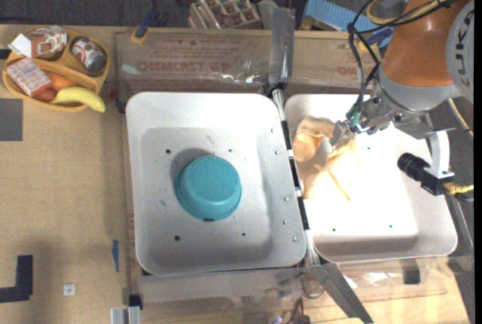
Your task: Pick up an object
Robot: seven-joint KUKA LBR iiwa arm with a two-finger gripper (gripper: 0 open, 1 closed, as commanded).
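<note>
Gripper low in right bin, at a pale tan, crumpled-looking object by the bin's left wall. Jaw state: cannot tell. Object likely light, soft, deformable; best pinched at a raised fold. Teal bowl, left bin: rigid, smooth; grip by rim.
</note>
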